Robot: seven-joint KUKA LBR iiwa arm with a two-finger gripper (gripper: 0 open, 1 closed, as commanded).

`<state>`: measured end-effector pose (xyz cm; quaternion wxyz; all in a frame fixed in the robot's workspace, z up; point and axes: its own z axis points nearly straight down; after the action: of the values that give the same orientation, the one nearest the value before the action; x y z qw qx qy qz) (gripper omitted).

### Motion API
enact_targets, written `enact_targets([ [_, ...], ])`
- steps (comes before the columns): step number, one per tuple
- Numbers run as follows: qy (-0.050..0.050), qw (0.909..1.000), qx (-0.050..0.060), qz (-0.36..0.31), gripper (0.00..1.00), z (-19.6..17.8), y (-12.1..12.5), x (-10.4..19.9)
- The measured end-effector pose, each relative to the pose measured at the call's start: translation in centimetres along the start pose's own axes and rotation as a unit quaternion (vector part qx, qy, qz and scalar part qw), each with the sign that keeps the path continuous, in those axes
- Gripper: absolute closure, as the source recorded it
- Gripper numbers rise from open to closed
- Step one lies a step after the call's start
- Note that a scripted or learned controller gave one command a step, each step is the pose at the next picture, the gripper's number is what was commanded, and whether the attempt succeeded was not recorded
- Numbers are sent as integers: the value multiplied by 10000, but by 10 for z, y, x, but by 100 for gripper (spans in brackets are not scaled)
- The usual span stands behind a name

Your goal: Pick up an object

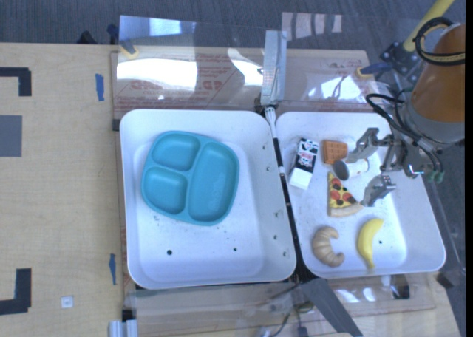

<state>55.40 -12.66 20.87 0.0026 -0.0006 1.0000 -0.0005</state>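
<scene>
My gripper (363,168) hangs over the right bin (421,247), open, with one finger (360,145) near a waffle piece (334,151) and the other (375,190) beside a pizza slice (340,196). A small grey and white object (346,169) lies in the gap between the fingers, not gripped. Closer to the front lie a croissant (327,245) and a banana (369,240). A black and white carton (304,162) lies at the bin's left side.
The left bin (148,254) holds a blue divided plate (191,177). A metal divider post (273,69) stands between the bins at the back. Cables hang near the arm's orange band (442,84) at the right.
</scene>
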Motion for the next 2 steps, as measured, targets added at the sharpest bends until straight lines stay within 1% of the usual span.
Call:
enact_targets([
  [1,-16,9961,-1,878,0,112,21,-22],
  [2,-50,9963,1,863,100,101,22,-24],
])
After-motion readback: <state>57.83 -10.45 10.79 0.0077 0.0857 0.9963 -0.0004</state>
